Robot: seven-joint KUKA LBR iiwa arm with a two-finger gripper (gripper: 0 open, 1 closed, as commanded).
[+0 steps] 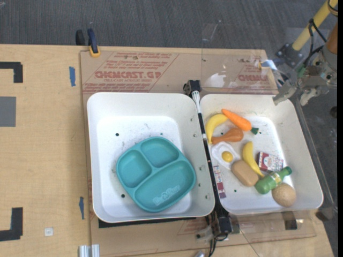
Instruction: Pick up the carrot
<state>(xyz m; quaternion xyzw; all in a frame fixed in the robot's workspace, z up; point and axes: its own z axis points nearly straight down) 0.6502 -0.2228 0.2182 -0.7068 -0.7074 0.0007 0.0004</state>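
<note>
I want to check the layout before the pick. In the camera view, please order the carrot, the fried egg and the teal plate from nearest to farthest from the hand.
1. Carrot, top of the right bin, nearest the hand.
2. Fried egg, right bin, by the divider.
3. Teal plate, left bin, farthest.

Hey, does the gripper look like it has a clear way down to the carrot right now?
Probably yes. The carrot lies on top near the back of the right bin, with nothing over it. A banana sits close on its left, so fingers may crowd there. The gripper hovers just beyond the bin's far right corner.
</note>
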